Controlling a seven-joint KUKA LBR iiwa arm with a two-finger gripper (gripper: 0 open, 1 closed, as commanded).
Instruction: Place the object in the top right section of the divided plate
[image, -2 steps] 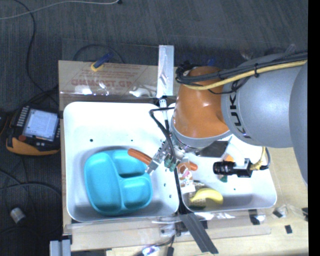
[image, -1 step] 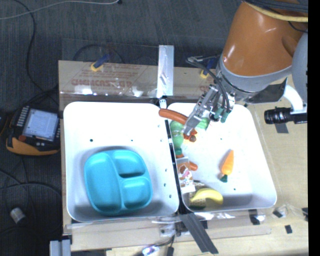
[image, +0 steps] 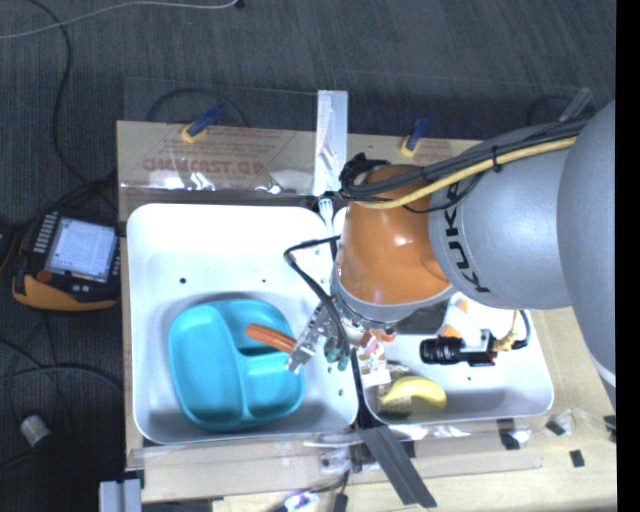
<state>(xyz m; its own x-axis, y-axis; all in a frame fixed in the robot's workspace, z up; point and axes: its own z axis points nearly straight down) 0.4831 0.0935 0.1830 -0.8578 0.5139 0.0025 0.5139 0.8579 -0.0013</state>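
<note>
Carrot (image: 266, 336) lies in divided plate's (image: 215, 375) top right section, far end hidden under claw (image: 312, 345); claw grip state unclear. One plate, one carrot.

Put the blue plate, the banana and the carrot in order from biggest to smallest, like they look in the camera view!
1. Blue plate, clearly biggest.
2. Banana.
3. Carrot, thinner than the banana, though the gripper hides one end, so these two are close.
</note>
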